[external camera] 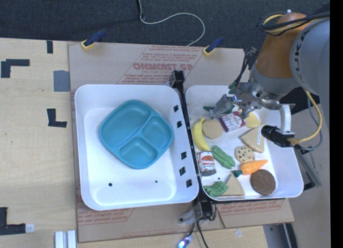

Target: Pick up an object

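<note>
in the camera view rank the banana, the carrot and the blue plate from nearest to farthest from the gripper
Measured from the gripper in the camera view:
1. banana, just left of and below it, in the right bin.
2. carrot, lower in the right bin, toward the front.
3. blue plate, across the divider in the left bin.

Blue plate [136, 133]; yellow banana [200, 135]; orange carrot [253, 166]; white bins [86, 134].

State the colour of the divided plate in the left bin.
Light blue; the divided plate shows clearly in the camera view.
</note>
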You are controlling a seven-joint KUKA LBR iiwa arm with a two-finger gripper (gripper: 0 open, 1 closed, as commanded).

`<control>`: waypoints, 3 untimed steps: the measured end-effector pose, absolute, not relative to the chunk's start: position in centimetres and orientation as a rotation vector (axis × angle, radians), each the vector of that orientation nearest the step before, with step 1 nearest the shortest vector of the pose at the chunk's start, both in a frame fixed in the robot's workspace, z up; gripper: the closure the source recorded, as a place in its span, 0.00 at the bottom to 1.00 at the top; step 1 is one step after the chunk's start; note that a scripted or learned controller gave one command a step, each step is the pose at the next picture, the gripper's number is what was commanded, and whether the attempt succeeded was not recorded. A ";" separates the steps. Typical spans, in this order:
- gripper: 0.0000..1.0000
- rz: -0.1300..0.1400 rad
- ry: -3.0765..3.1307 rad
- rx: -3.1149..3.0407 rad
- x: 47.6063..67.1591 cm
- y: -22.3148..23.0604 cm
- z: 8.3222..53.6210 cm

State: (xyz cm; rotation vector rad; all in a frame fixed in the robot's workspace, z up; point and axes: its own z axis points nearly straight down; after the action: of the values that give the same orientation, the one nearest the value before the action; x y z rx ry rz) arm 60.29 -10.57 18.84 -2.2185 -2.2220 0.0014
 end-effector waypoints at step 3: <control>1.00 0.008 -2.221 -2.212 48.1 0.9 21.9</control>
State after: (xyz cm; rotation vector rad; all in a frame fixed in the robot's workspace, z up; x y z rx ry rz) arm 48.09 0.89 21.87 -2.2122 -2.2212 0.0077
